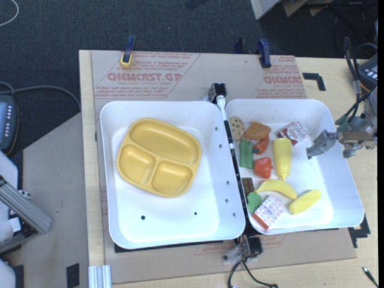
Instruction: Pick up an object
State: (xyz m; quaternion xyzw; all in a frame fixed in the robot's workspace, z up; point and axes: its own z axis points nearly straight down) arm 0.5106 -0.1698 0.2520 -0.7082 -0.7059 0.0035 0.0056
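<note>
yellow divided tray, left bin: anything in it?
Empty. The yellow tray lies flat in the left bin; all three compartments show bare.

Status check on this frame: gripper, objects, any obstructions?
Gripper at right bin's right edge, holding nothing. Toy food, including mustard bottle and banana, untouched. Yellow tray in left bin.

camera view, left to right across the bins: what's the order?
Yellow three-compartment plastic tray → green toy vegetable → yellow toy squeeze bottle → yellow toy lemon → grey gripper over the right white bin.
</note>
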